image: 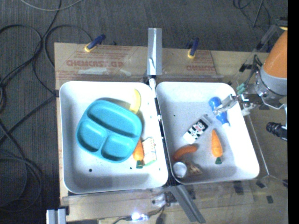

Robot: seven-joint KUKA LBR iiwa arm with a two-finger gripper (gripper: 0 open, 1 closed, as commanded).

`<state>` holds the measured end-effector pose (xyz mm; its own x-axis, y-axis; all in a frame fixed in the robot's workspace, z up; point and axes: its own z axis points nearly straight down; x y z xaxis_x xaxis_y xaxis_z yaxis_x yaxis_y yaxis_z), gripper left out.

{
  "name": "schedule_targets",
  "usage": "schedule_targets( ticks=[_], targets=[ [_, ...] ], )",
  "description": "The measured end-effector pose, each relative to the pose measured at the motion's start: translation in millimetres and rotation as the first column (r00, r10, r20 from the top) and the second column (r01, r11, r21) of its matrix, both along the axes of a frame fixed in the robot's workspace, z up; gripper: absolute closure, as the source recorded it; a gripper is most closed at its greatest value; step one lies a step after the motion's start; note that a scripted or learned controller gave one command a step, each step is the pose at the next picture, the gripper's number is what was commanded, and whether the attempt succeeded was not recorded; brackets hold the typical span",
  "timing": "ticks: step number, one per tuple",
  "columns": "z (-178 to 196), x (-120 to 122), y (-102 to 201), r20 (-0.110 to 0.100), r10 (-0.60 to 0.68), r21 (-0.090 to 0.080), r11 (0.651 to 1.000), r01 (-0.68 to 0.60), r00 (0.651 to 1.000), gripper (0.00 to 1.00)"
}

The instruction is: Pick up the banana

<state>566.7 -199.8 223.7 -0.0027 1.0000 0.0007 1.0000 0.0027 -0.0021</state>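
The yellow banana (pixel 135 100) lies in the left bin (pixel 70 171) near its back right corner, partly hidden under the rim of a blue divided tray (pixel 110 129). My gripper (pixel 233 98) hangs over the right bin (pixel 243 171) at its right side, just above a blue object (pixel 218 110), far to the right of the banana. The grey arm with its orange band (pixel 280 55) comes in from the right edge.
In the left bin a small carrot (pixel 138 151) and a white packet (pixel 149 150) lie beside the tray. The right bin holds a white box (pixel 196 129), a carrot (pixel 216 145), a sausage (pixel 185 150), and a small cup (pixel 179 169).
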Motion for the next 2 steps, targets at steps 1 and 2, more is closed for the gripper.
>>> schedule_targets(
  ticks=[1,2],
  targets=[
    [-74,-29,85,-0.002,-0.174,-0.001,0.985,0.174,0.985,0.0],
    [-41,7,157,-0.001,-0.182,-0.002,0.983,0.182,0.983,0.0]
  ],
)
